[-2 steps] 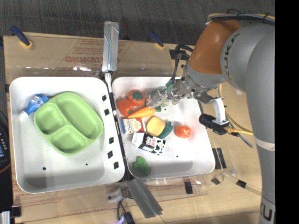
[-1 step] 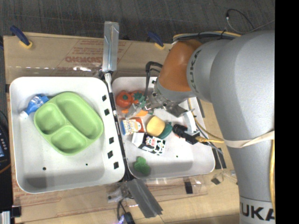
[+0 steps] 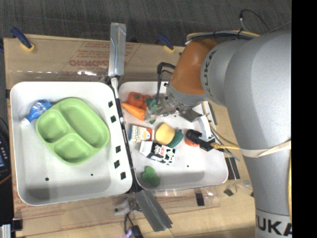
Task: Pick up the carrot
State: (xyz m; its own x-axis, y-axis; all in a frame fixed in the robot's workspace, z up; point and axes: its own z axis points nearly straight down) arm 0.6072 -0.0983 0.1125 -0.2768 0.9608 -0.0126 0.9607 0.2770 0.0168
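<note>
The carrot [image 3: 134, 111] lies in the right bin [image 3: 218, 175], close to its left wall, next to a small orange and green toy [image 3: 136, 98]. The gripper [image 3: 154, 106] is low in the same bin, just beside the carrot's thick end. It is too dark and small there to tell if it is open or closed. Nothing looks lifted, so the carrot has not been picked up yet, I think. Grabbing and lifting are left to do. The green plate [image 3: 73, 129] sits in the left bin [image 3: 29, 182].

Dark carpet floor [image 3: 59, 6]; brown cardboard-covered bench [image 3: 74, 58]; blue clamps [image 3: 22, 37].
</note>
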